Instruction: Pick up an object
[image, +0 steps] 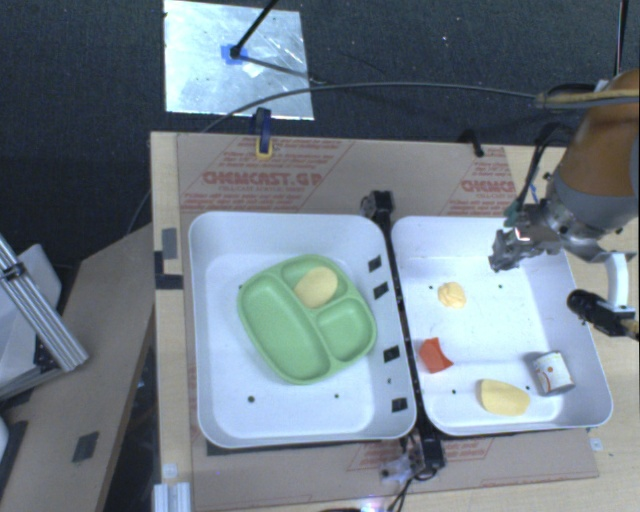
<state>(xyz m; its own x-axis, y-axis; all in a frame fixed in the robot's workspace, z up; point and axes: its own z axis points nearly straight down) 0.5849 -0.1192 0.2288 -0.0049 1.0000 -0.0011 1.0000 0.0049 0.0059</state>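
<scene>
Robot gripper (508, 250) hovers above the right bin (570, 300), approaching for a pick.

Nothing is between its fingers; whether they are spread or closed I cannot tell. The nearest object, a small yellow piece (452, 295), lies just below-left of the gripper; a red piece (434, 355) sits farther beyond it. The next move likely calls for shifting over one and descending.

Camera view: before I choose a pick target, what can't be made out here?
- Gripper: small and dark above the right white bin; finger state unreadable.
- Grey and orange arm: cut off by the right edge.
- Small white and grey cylinder: too small to identify.
- Pale yellow lump in the green divided tray: blurred, identity unclear.
</scene>
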